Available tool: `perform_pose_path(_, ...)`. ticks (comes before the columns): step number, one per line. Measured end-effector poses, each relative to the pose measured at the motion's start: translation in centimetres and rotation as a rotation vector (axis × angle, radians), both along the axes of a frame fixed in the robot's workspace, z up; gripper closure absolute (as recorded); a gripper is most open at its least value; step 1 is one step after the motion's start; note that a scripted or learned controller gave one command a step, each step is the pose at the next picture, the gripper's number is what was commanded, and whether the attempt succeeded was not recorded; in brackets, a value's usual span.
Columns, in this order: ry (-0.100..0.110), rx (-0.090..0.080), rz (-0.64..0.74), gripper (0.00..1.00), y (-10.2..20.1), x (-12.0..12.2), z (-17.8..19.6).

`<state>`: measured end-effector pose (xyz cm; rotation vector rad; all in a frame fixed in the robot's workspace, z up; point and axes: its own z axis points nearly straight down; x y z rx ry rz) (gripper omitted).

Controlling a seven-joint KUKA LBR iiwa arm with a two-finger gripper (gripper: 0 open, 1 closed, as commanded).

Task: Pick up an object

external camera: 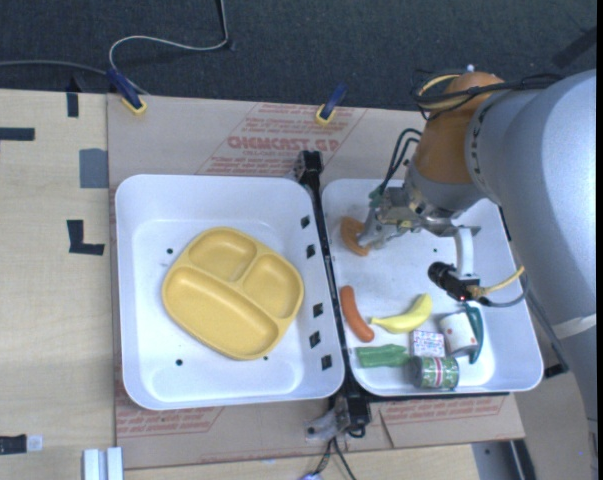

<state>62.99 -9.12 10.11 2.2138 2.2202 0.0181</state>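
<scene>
A cardboard-covered tabletop [41,298] bore two white bins. The left bin [141,268] held one yellow tray [233,291]. The right bin [501,358] held one sausage [356,314], one banana [405,316], one can [435,372], and an orange piece [352,236] at the hand [379,226]; its state I cannot tell.

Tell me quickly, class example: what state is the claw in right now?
Claw: low in the right bin, right beside a small orange-brown object; open or shut cannot be told, and no grasp is visible.

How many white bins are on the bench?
2. The left bin holds a yellow tray. The right bin holds the small items, with the gripper over it.
</scene>
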Motion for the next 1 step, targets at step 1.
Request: perform_pose_path(1, 0.002, 0.0, 0.0, 0.0, -0.02, -0.07, -0.08)
